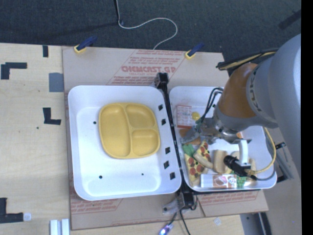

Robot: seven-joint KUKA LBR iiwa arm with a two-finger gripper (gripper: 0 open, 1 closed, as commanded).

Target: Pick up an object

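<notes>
The counter carried two white bins side by side, and the arm came in from three o'clock, bent down over the right bin. The left bin held a yellow divided tray, lying flat toward its twelve o'clock half. The right bin held a heap of small toy-food items, crowded toward six o'clock, with a flat printed packet against the near wall. The step in hand looked like the descent for a grasp: the jaws sat low at the heap's twelve o'clock edge. Whether they were spread or pressed together I could not tell, nor whether anything was pinched. Next, I judge, they would need to close on a single piece and lift cleanly.
</notes>
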